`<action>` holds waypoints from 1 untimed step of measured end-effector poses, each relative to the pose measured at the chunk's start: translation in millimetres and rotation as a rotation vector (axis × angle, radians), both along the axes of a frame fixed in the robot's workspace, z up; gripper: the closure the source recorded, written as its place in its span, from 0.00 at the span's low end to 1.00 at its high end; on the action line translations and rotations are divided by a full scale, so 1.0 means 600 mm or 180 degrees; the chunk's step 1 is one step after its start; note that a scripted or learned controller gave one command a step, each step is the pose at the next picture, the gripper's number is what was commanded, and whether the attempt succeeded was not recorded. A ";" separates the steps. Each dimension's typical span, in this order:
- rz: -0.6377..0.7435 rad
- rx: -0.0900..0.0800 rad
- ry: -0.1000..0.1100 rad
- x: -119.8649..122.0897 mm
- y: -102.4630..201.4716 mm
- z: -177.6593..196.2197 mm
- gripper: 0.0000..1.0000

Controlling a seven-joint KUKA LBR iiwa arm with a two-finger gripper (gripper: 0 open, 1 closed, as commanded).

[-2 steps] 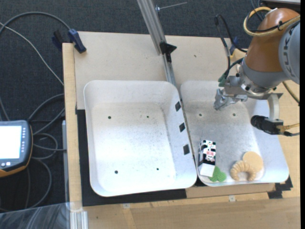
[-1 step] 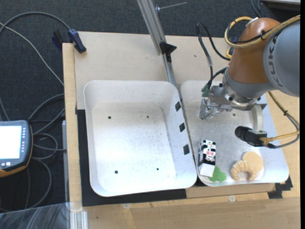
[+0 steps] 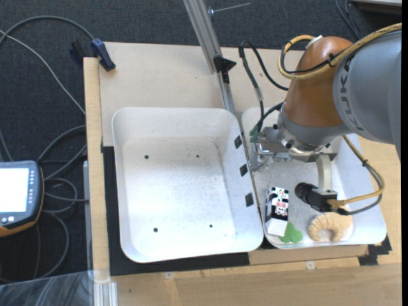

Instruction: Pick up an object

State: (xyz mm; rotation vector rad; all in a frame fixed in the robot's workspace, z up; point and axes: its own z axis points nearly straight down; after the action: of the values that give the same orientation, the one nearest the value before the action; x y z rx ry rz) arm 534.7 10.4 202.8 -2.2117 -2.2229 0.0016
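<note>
From my station I see the gripper (image 3: 262,153) under the orange wrist, low over the far left part of the right bin (image 3: 373,225), close to the wall it shares with the left bin (image 3: 127,123). The wrist covers it from above, so I cannot tell whether it is released or clenched, and I see nothing held in it.

Nearest to it I count one black-and-white cow-patterned box (image 3: 277,203), lying toward the near edge of the right bin, apart from the gripper. Just beside the box's near end is one green piece (image 3: 292,233), touching or almost touching it. To the right of that lies one tan croissant-shaped toy (image 3: 329,227), curved, against the near rim. That makes three loose things, all in the right bin's near part.

Further out I count two white bins side by side, one pendant screen (image 3: 16,193) off the bench's left, and one blue clamp (image 3: 102,53) at its far left corner.
</note>
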 end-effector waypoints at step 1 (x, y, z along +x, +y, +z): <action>0.0003 0.0001 -0.0005 -0.029 0.064 0.023 1.00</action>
State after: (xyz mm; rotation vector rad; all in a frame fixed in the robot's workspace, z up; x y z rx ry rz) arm 517.1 48.9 216.3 -2.2114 -2.2244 -0.0005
